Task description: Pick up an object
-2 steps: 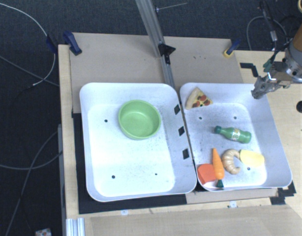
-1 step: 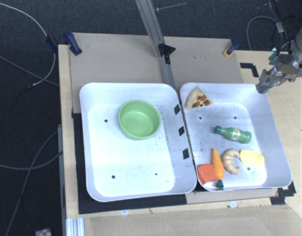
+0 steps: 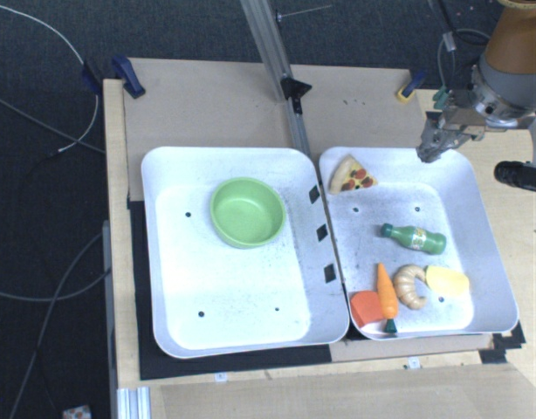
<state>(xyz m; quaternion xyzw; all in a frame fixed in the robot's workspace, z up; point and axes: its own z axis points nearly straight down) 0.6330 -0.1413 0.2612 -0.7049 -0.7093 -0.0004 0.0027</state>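
Note:
The right bin (image 3: 443, 190) holds a pizza slice (image 3: 351, 175) at its back left corner, a green bottle (image 3: 415, 237) lying in the middle, and a cluster at the front: a carrot (image 3: 387, 293), a red-orange block (image 3: 367, 309), a croissant (image 3: 411, 285) and a yellow piece (image 3: 448, 281). My gripper (image 3: 431, 149) hangs over the back right rim of this bin, well behind the bottle, with nothing seen held.
A green bowl (image 3: 246, 211) sits in the left bin (image 3: 189, 269). A metal pole (image 3: 270, 33) slants across the back of the bench down to the gap between the bins. Blue clamps (image 3: 126, 77) sit at the bench's back corners.

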